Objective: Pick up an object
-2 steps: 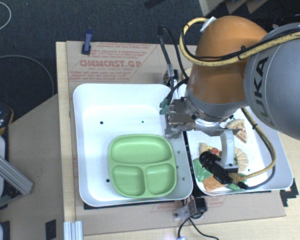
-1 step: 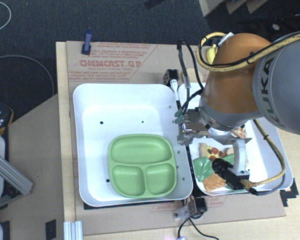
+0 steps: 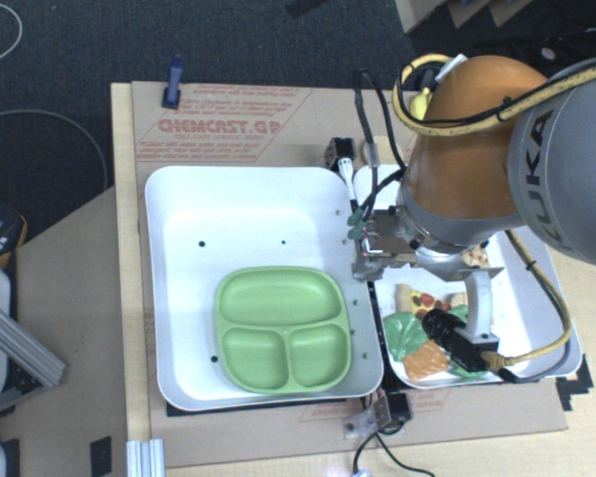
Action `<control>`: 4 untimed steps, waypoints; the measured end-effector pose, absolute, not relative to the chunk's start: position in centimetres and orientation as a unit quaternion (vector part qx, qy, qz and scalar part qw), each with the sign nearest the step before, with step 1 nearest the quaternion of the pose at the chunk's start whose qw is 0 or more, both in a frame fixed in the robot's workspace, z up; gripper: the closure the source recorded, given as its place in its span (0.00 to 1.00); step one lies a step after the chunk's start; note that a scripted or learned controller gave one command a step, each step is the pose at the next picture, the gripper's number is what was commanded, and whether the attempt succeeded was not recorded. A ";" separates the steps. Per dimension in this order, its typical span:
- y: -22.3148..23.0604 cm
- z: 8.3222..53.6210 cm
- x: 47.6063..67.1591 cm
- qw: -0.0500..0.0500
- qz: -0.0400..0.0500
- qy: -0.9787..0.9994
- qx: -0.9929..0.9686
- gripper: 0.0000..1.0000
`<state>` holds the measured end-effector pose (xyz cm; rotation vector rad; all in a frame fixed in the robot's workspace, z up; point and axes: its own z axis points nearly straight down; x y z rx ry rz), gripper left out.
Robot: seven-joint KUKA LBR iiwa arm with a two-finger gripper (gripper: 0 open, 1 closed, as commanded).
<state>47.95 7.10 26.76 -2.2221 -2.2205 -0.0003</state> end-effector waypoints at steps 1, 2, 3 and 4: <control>7.1 27.8 48.0 -0.001 -0.001 -0.707 -0.707 1.00; 7.1 28.8 48.0 -0.001 -0.001 -0.707 -0.707 1.00; 13.5 40.4 48.0 -0.003 -0.007 -0.710 -0.704 1.00; 13.2 40.8 48.0 -0.001 -0.001 -0.708 -0.706 1.00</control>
